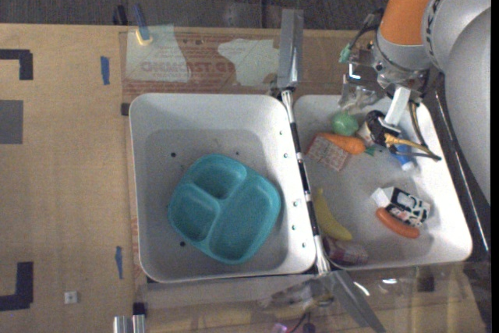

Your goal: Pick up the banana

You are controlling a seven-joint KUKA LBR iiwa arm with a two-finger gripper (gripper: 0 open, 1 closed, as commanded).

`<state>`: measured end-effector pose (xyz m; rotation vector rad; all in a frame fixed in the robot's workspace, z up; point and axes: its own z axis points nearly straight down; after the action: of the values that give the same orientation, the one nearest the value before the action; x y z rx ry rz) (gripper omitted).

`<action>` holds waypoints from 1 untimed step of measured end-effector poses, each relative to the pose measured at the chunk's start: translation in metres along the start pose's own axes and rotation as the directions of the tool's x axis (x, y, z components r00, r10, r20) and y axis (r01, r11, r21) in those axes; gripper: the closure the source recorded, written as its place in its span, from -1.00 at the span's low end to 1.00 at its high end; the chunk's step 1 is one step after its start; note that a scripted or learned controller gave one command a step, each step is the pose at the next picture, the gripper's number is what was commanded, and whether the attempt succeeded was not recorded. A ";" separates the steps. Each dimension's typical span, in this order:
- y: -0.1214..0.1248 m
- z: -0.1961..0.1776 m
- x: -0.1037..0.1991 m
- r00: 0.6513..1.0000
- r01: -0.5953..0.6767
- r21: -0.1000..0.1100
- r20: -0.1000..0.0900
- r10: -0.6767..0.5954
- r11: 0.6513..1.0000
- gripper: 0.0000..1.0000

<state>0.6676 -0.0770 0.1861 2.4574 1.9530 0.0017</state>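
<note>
Yellow curved banana point(330, 219) lies in right white shallow bin point(446, 191), against divider with left white bin point(148, 168), below orange carrot point(343, 143). End effector point(366, 93) above bin's upper edge, near green round item point(344, 122), well apart from banana; state: cannot tell. Teal divided plastic plate point(224, 207) in left bin.

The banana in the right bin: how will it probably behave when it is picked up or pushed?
The banana looks smooth and curved, so it may pivot or slide if pushed. It lies against the left wall of the right bin, which likely leaves little finger room there. It is probably stiff and light, a small toy by its look.
</note>
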 end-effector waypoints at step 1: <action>0.015 0.054 -0.064 0.999 -0.046 0.002 0.000 0.046 0.999 1.00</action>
<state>0.6677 -0.1423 0.1318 2.5034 1.8963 0.0004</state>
